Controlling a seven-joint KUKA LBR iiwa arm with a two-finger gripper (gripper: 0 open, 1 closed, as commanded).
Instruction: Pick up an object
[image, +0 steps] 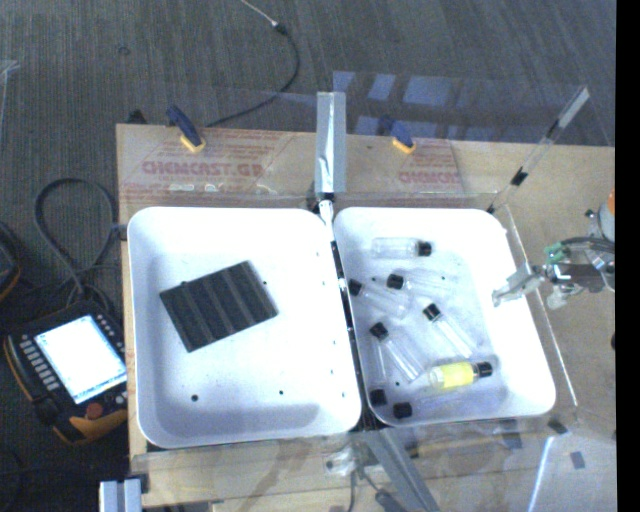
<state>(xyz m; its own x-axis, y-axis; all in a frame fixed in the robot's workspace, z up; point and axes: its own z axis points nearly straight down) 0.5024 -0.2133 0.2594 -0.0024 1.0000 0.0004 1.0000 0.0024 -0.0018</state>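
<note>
The claw (510, 291) sits at the right rim of the right bin (520, 390), coming in from the right edge of the view, its pale tips over the bin's wall. I cannot tell whether it is released or clenched; from here it is small and blurred against the white, and I see nothing between its tips.

Just left of it, inside that bin, lies a scatter of clear vials (400, 246) with black caps, about 6 of them, some lying flat and pointing in different ways. Near the bin's front right corner lies 1 yellow vial (455, 375), on its side, its black cap toward the right. It lies well apart from the claw.

The left bin (150, 400) touches the right bin along its side. In it lies 1 dark ribbed slab (218, 304), flat and turned at a slant, near the middle.

Both bins rest on a wooden table (140, 160). A lit tablet (78, 358) lies on the floor at the far left.
</note>
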